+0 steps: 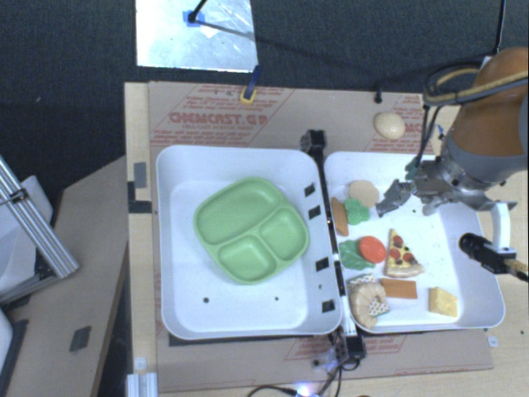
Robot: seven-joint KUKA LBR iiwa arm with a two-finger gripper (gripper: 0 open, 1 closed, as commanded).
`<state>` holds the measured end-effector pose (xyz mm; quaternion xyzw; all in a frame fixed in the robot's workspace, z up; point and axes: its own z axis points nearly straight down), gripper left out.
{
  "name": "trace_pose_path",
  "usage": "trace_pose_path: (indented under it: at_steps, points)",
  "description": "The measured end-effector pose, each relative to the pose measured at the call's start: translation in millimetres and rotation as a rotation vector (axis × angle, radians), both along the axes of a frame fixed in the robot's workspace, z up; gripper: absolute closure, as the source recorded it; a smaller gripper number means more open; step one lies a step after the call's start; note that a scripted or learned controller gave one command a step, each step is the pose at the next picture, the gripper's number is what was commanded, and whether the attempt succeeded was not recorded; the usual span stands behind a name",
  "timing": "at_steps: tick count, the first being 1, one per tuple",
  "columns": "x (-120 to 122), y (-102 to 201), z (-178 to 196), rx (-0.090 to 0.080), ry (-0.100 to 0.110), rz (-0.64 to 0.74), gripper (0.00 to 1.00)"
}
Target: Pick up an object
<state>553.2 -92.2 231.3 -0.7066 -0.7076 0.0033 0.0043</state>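
Red printing is seen on the brown cardboard sheet (273,110) under the two bins; above the left bin it can be read roughly as "CHEMCAST GP", the last letters uncertain. Fainter red print is repeated along the sheet's right and lower edges, too small and blurred to be read.

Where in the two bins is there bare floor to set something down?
Left bin: bare floor rings the green divided plate, widest along the near edge. Right bin: toy food crowds the divider side; a bare strip runs between the pizza slice and the far-right wall, under the gripper.
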Motion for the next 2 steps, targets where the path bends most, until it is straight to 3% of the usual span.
trace_pose_path:
  at_steps: [1, 2]
  points:
    - [2.5, 0.1, 6.3, -0.001, -0.012, 0.002, 0.0]
    - [-3.4, 1.9, -37.3, -0.001, -0.009, 0.0, 0.0]
